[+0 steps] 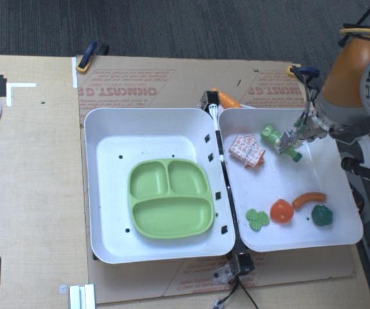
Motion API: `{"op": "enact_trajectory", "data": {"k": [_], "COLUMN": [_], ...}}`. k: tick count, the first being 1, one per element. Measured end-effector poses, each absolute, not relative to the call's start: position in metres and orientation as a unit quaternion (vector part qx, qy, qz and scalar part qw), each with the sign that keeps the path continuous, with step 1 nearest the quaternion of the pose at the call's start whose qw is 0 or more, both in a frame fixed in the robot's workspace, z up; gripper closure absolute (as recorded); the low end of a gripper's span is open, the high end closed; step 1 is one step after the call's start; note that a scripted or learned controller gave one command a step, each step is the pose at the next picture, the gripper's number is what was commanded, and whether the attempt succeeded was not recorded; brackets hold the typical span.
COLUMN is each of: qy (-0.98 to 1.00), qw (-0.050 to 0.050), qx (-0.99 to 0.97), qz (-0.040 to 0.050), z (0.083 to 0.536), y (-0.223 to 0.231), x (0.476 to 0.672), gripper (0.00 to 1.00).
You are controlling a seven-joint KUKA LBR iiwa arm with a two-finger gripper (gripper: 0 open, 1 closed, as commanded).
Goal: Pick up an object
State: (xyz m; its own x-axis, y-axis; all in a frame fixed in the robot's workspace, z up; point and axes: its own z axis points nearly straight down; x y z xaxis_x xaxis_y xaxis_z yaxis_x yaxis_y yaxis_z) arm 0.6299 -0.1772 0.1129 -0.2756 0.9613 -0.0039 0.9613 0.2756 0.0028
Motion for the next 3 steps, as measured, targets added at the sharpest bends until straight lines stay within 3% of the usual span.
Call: {"op": "enact_trajectory", "data": {"k": [1, 2, 3], "qy": [0.799, 0.799, 0.799], "qw": [0.002, 0.003, 0.003], "qx": [0.602, 0.602, 0.602], "qz": [0.0000, -0.0001, -0.0002], "z": [0.113, 0.123, 0.123], "y": [-0.177, -0.178, -0.178], "x": [0.630, 0.630, 0.630], "gripper": [0.00, 1.00, 0.00]}}
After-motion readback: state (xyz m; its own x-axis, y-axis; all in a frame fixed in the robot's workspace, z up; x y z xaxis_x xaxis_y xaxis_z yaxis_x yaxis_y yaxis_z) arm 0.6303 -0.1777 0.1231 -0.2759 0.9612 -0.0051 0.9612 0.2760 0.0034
